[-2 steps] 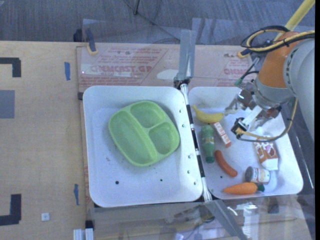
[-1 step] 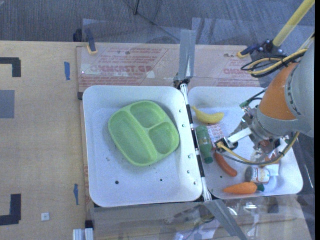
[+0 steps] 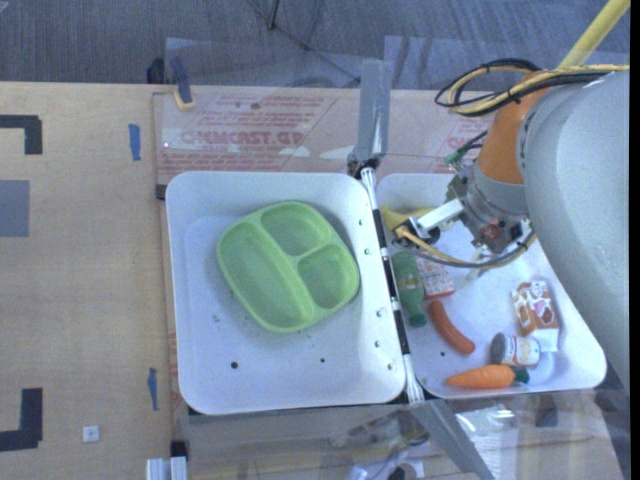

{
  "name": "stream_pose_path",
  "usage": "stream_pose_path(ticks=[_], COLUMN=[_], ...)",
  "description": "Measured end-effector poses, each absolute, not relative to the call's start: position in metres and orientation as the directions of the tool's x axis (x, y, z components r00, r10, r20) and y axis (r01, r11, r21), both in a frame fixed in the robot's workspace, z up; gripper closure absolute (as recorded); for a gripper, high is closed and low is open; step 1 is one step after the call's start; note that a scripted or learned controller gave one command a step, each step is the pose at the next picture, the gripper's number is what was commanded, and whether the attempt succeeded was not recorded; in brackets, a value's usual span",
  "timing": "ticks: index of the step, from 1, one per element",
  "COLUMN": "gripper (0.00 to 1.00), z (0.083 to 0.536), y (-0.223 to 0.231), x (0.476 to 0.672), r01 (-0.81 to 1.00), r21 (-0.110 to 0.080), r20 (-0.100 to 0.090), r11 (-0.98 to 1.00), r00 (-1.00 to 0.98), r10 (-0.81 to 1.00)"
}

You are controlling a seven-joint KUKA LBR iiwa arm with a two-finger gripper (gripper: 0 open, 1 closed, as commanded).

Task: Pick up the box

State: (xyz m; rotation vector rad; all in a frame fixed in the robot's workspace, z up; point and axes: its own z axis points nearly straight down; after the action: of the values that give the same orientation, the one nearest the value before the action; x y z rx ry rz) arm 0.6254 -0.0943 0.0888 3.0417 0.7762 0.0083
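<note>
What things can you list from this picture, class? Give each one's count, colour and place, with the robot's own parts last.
Bins: two, white, side by side on the bench.
Divided plate: one, green, left bin.
Carrot: one, orange with green top, right bin's near edge.
Sausage: one, red-orange, right bin, middle.
Green item: one, right bin's left wall.
Box: one, white and red, right bin's right side.
Small bottle: one, white, beside the carrot.
Arm: one, grey with orange band, above right bin.
Hand: one, over right bin's far left.

Plate (image 3: 288,265) in left bin (image 3: 190,368)
</note>
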Motion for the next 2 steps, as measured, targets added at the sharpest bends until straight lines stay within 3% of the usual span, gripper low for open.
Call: stream_pose_path(ticks=[1,2], gripper=[0.0,0.0], z=[0.233,0.102], y=[-0.168,-0.13], x=[0.633,0.586], r01=[0.483,0.422], r21=[0.0,-0.004], r20=[0.0,-0.003], r11=[-0.876,-0.907], r00=[0.876,0.907], r10=[0.483,0.422])
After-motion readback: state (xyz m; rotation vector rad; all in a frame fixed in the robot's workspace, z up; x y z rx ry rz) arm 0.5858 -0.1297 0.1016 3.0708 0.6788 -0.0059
